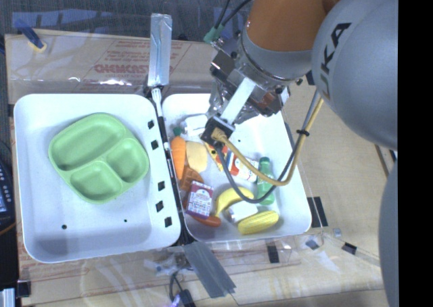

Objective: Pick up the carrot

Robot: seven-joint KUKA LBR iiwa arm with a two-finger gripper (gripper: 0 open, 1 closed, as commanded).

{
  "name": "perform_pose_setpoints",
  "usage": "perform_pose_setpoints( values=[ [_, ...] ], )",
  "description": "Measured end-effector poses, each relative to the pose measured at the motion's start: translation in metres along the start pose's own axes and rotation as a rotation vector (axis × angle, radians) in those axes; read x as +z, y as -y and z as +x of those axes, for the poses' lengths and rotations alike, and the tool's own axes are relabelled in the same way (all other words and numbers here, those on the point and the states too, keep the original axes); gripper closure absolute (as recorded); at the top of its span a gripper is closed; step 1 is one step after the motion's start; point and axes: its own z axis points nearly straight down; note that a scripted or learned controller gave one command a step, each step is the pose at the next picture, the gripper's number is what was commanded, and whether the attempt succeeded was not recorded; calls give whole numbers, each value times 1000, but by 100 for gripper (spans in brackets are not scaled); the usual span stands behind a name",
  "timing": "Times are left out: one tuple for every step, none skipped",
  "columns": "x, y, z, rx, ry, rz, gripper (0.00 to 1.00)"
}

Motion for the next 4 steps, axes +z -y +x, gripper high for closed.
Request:
perform_pose_setpoints(
  values=[
    [136,43,3,-32,5,5,100],
    [136,43,3,-32,4,4,0],
    [72,4,-56,-18,-2,0,0],
    [102,-66,-105,317,2,5,0]
  ],
)
